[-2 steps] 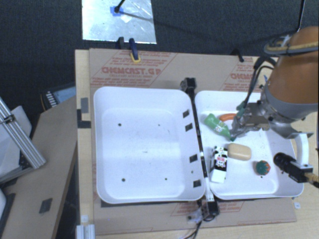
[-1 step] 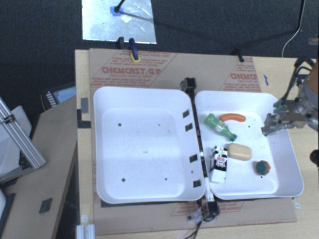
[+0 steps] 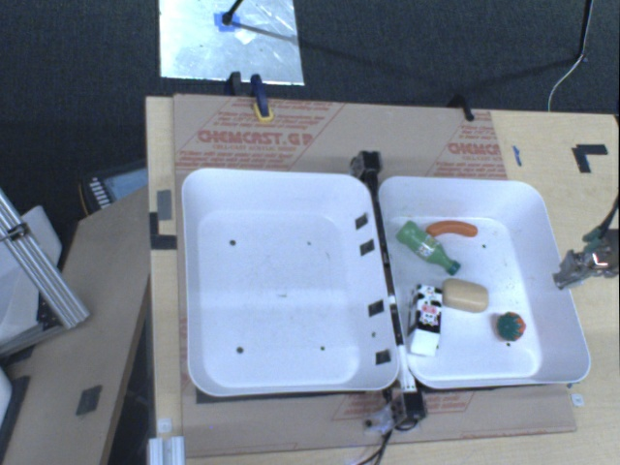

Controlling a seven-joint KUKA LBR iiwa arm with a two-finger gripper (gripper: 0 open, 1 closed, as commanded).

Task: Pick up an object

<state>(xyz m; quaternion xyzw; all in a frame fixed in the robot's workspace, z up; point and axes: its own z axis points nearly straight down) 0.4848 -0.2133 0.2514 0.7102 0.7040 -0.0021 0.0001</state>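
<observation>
Two white bins side by side on the bench (image 3: 160,143). All candidate objects sit in the right bin (image 3: 542,260); the left bin (image 3: 281,279) shows only bare floor with a few dark dots.

Right bin contents:
- green bottle (image 3: 426,244), lying on its side, tilted, upper left area
- orange sausage-shaped piece (image 3: 452,229), just beside the bottle's upper end, near the far wall
- tan bread-roll-shaped item (image 3: 466,294), mid-bin, just below the bottle's lower end
- black-and-white cow-print carton (image 3: 426,320), lying against the divider side, touching or nearly touching the roll's left edge (can't tell which)
- small green ball with a red patch (image 3: 511,325), lower right, apart from the rest

End effector (image 3: 581,264) is at the right edge of the view, over the right bin's outer rim, well apart from every object. Too small and blurred to judge finger opening; nothing visibly in it.

Obstructions: bottle, sausage, roll and carton are clustered, so neighbours crowd each other. The ball has open floor around it. Black clips (image 3: 368,249) run along the seam between the bins, close to the carton.

Around: cardboard sheet printed CHEMCAST GP (image 3: 254,136) under the bins, a shiny foil-like square (image 3: 231,27) on the dark floor beyond the bench, an aluminium extrusion (image 3: 39,271) at left.
</observation>
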